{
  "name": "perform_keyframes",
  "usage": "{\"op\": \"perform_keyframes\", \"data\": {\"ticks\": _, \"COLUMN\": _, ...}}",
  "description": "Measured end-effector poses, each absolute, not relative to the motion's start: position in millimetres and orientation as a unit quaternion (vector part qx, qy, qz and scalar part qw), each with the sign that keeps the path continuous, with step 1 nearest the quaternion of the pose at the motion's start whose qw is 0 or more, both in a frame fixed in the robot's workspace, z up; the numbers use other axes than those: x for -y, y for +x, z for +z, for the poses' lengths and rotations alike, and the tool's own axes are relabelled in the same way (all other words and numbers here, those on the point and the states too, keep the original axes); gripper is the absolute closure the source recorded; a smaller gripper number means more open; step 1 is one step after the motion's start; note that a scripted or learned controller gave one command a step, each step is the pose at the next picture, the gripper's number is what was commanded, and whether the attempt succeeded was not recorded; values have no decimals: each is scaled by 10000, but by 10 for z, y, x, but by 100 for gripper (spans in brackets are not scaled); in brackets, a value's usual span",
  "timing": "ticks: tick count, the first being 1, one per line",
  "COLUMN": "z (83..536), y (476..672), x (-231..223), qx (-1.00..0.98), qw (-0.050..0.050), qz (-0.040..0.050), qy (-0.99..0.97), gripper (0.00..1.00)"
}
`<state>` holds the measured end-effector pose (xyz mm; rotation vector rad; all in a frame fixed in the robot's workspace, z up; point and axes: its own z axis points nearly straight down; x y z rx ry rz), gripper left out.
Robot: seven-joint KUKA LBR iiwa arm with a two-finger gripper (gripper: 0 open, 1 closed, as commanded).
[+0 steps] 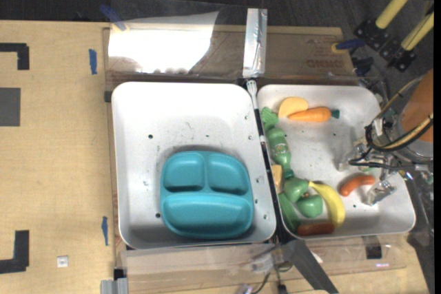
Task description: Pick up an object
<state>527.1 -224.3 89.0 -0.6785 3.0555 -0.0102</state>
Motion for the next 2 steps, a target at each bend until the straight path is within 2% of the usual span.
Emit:
{"op": "perform_keyframes", "data": {"ticks": 1, "z": 892, "y": 4955, "x": 2233, "qx": -9672, "qw": 56, "qz": -33, "qy": -2540, "gripper": 0}}
{"op": "perform_keyframes", "data": {"ticks": 2, "z": 894, "y": 4921, "x": 2230, "qx": -9520, "qw": 61, "qz": -41, "qy": -3061, "gripper": 0}}
